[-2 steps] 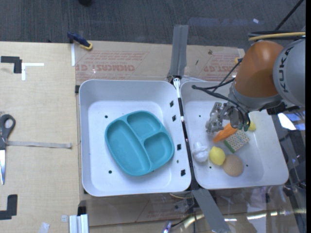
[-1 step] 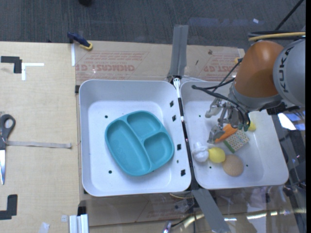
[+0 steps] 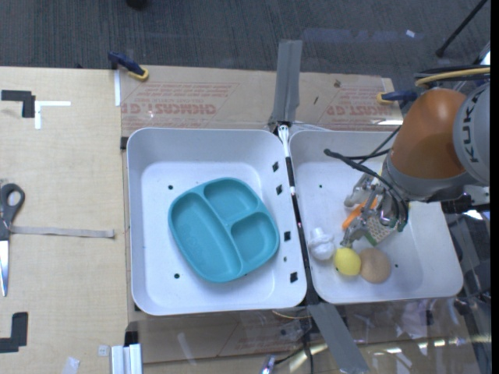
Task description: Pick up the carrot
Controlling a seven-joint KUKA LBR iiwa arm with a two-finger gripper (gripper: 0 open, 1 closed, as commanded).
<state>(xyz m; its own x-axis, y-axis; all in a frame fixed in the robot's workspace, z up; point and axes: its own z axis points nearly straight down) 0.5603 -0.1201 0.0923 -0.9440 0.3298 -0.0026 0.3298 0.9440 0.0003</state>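
Apparently the end effector [image 3: 360, 226] was down in the right bin [image 3: 437, 279], clamped on the carrot [image 3: 355, 221], which showed between its fingers. A lemon [image 3: 348, 262] lay just below it. The next move called for a straight lift.
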